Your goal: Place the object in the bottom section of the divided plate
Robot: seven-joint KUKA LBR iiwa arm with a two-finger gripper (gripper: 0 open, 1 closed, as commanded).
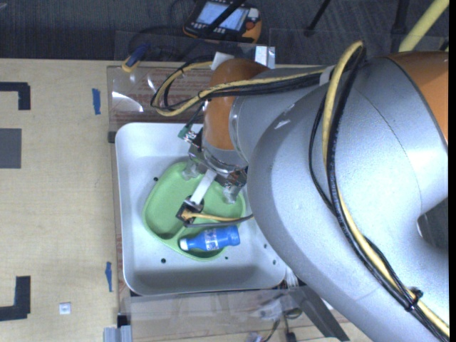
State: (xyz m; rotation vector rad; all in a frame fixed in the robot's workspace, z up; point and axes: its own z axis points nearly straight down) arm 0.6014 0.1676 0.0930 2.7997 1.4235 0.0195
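A green divided plate (162,201) lies in the left white bin (139,148). A blue bottle-shaped object with a white cap end (211,239) lies on its side in the plate's near, bottom section, close to the rim. My gripper (209,182) hangs over the plate's middle, just above and behind the blue object. Its two pale fingers (189,169) stand apart with nothing between them. The gripper is open and does not touch the blue object.
The big grey arm covers the right side of the view and the bin there. A handheld screen unit (222,17) and yellow cables (171,91) lie behind the bin. Blue tape marks (95,100) sit on the wooden bench at left.
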